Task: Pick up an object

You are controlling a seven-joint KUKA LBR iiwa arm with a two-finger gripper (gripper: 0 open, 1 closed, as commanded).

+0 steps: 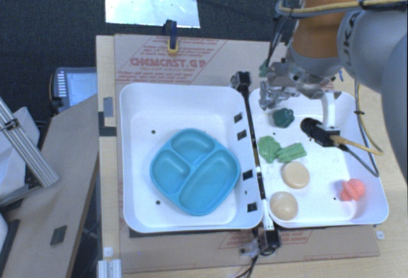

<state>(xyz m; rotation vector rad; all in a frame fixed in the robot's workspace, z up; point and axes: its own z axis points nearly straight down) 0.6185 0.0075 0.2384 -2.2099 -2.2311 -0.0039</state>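
My gripper (272, 102) hangs over the far left part of the right bin (376, 203), its metal fingers pointing down just above and left of a dark green lump (283, 118). Nothing shows between the fingers. Nearer the front lie a light green toy in two pieces (280, 150), a round beige piece (296, 175), a second beige round piece (284, 204) and a pink-orange object (352, 190).
The left bin (137, 143) holds a blue divided plate (194, 170). A black-clipped divider (250, 143) runs between the two bins. Behind the bins lies a cardboard sheet (169, 57) with a yellow clamp (172, 37).
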